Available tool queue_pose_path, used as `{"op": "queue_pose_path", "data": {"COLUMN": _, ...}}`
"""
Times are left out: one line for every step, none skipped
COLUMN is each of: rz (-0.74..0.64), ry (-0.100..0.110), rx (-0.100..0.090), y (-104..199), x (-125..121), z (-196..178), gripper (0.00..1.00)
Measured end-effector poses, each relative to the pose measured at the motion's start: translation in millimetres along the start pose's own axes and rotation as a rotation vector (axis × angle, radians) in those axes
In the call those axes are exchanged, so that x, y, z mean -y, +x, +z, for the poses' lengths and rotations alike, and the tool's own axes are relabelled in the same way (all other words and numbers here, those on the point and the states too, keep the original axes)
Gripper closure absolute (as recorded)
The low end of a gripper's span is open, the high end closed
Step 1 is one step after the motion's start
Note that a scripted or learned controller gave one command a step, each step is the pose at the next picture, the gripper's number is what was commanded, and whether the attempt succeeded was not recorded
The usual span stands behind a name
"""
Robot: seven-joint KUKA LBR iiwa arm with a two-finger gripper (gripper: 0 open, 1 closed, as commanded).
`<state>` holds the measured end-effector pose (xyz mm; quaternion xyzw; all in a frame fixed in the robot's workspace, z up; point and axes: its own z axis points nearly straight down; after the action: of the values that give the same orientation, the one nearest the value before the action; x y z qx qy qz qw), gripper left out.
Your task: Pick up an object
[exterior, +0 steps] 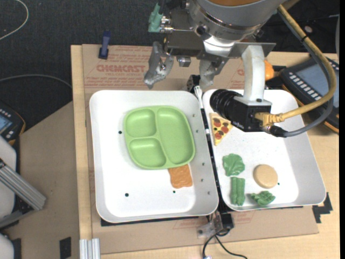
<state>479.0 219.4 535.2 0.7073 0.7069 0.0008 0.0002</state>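
tool (180, 72) hangs over the back edge of the left bin (105, 161), fingers spread, holding nothing; green plate (159, 136) below; pizza slice (219, 127) in the right bin (302, 161)

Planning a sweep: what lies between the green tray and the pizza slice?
In the camera view, the two bins' adjoining rims run between the tray and the pizza slice; no loose item lies there.

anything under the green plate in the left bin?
An orange piece pokes out from under the near edge of the green plate in the left bin. How far it runs beneath, and whether anything else lies under the plate, is hidden.
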Motion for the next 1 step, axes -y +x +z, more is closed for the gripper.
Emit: {"op": "queue_pose_path", "data": {"rz": -0.001, "ry": -0.004, "rx": -0.002, "y": 0.8, "x": -0.3, "z": -11.0, "gripper": 1.00}}
